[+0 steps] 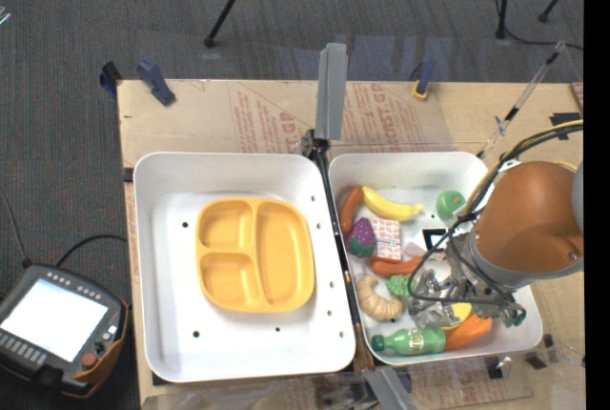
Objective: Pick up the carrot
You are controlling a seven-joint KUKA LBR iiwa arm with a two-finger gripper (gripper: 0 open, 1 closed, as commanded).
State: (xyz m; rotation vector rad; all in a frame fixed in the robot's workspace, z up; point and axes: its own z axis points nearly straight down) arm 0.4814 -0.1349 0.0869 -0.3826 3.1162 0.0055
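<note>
the arm comes in from the right over the right bin (496, 165), its orange band covering much of that bin's right side, and the gripper (448, 294) hangs low over the clutter near the bin's front right corner. whether it is released or clenched i cannot tell; the wrist and cables hide that part. the carrot (469, 330) appears to be the orange piece lying against the bin's front wall near that corner, just beside a yellow piece and the green bottle (412, 340), though it is half covered and i may be misreading it. to do this step well, the tool should settle squarely over the carrot's middle, with its closing line across the narrow width rather than along the length, and go down only where the neighbours leave room. that room is tight: the front wall is touching or nearly so on one side, the bottle lies along the same wall toward the left, and the croissant (379, 297) sits just behind the bottle. a slight approach from the bin's centre, away from the wall, looks safer than a drop hard against the rim. further back, the banana (391, 205), grapes (362, 237) and a red piece (396, 265) crowd the middle. the left bin (162, 179) holds only the yellow tray (255, 256), well apart, with bare floor around it for setting down.
</note>
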